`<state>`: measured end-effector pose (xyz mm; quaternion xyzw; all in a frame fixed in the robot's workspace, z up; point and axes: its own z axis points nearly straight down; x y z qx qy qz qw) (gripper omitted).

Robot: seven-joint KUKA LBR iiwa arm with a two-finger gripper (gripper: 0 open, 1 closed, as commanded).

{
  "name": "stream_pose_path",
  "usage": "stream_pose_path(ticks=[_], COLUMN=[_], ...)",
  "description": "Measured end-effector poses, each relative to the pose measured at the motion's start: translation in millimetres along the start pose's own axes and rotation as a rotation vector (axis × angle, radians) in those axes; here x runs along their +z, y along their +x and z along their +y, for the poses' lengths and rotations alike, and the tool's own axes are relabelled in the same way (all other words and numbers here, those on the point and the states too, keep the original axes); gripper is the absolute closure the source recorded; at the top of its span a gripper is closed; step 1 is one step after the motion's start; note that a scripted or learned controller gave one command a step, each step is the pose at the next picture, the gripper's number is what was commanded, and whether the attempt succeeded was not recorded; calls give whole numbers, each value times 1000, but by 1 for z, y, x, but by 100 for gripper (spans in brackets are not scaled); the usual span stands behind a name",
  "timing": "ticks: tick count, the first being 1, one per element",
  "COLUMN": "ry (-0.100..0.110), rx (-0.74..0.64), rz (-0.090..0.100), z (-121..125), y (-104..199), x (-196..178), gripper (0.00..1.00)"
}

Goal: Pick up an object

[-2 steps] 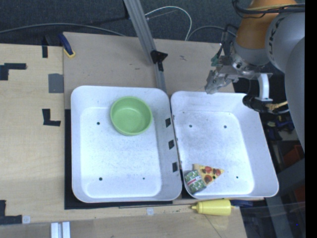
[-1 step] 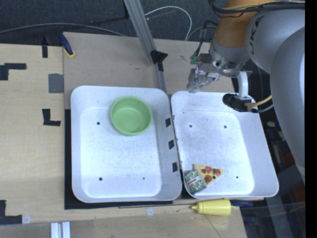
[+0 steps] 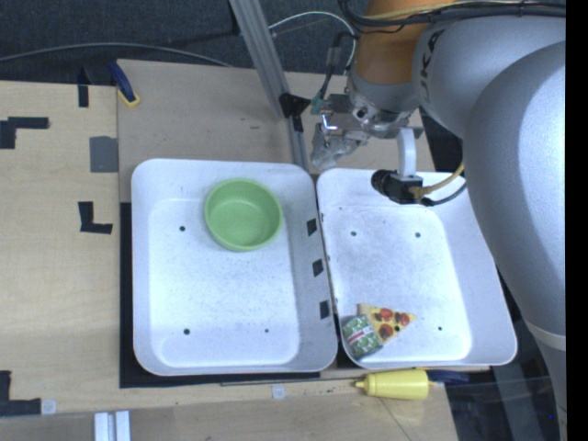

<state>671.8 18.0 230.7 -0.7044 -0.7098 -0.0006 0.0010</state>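
Observation:
A green bowl [image 3: 243, 213] sits upright in the upper part of the left bin [image 3: 165, 265]. A pizza-slice toy [image 3: 390, 320] and a small green patterned piece [image 3: 361, 335] lie together at the front left corner of the right bin [image 3: 459, 283]. My gripper [image 3: 329, 147] hangs above the back edge of the bins, near where they meet, well away from the toys and up to the right of the bowl. Nothing shows between its fingers.
A yellow bottle [image 3: 397, 385] lies on the bench just in front of the right bin. A slanted metal post [image 3: 265, 53] rises behind the bins next to the gripper. The arm's large grey body covers the right side. Black tape marks dot the wooden bench on the left.

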Motion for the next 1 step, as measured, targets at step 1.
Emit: stream_pose_path(ticks=[1], ry=[3], rx=[1], rz=[-1], z=[-7], y=[56], x=[12], gripper=[100])
